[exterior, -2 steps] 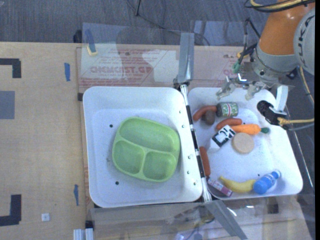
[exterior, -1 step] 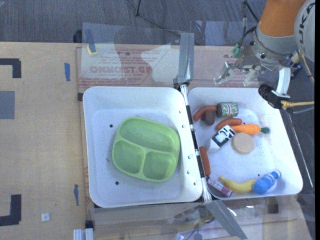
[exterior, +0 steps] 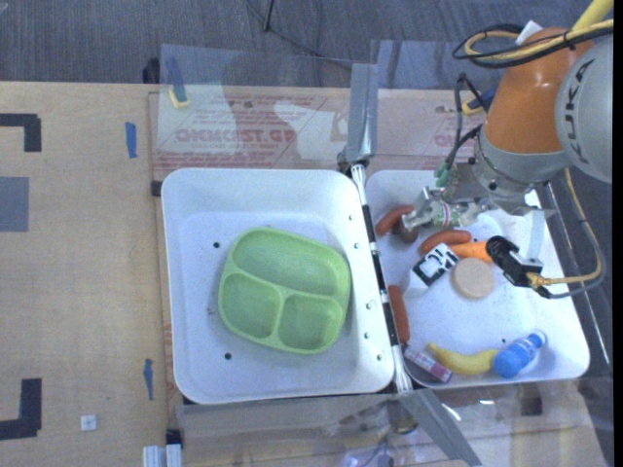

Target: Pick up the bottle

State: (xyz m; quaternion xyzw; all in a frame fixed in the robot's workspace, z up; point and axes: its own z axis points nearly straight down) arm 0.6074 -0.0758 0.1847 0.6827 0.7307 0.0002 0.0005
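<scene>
The bottle [exterior: 519,353] lay open from above. A banana [exterior: 464,360] touched its left end. Bare bin floor [exterior: 506,314] lay behind it.

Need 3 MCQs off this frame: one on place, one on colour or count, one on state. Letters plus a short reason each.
1. Where does the bottle lie?
A. On the green tray
B. In the right bin, near its front right corner
C. On the bench outside the bins

2. How many compartments does the green tray have?
A. Two
B. Three
C. Five

3. How does the bottle lie now?
A. On its side in the bin, apart from the gripper
B. Standing upright
C. Lifted above the bin

Key: 1 B, it rests by the banana in the right bin. 2 B, one long section and two smaller ones. 3 A, it lies flat, while the gripper hovers over the bin's far end by the sausages.
</scene>
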